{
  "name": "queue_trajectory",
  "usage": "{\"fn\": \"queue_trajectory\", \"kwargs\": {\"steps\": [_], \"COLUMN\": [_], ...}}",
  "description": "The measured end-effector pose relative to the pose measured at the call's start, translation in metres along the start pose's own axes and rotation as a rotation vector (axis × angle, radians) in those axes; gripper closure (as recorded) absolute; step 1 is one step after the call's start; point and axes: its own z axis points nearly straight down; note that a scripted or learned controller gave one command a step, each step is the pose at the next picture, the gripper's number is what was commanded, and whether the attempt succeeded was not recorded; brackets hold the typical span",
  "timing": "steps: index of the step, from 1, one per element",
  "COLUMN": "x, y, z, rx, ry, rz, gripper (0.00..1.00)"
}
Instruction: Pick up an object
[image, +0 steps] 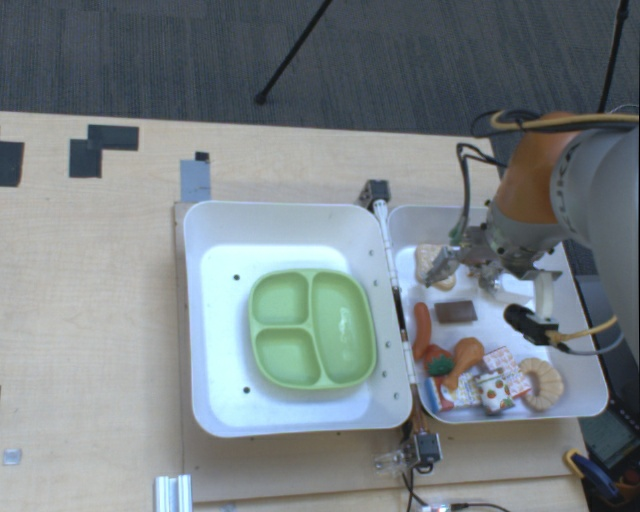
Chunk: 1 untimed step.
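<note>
Grey two-finger gripper (455, 262), fingers spread and holding nothing, hangs in the right white plastic bin (590, 385) just above a small flat brown rectangular block (457, 313) beside a red sausage-shaped toy (422, 328).

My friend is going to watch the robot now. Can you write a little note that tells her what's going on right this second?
Gripper: low over the far end of the right bin; nothing visibly held, and its grip state is unclear from here.
Right bin: a pale piece beside the gripper, a brown block, a red sausage, a drumstick, a printed packet and a ring-shaped pastry, all lying in the bin.
Left bin: a green divided plate.
Done: no pick visible.
Left: grasp one object and lift it clear.
</note>
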Motion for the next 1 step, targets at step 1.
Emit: {"fn": "queue_trajectory", "kwargs": {"steps": [1], "x": [-0.0006], "y": [-0.0589], "z": [0.0098], "rx": [-0.024], "ry": [-0.004], "rz": [-0.001], "gripper": [0.00]}}
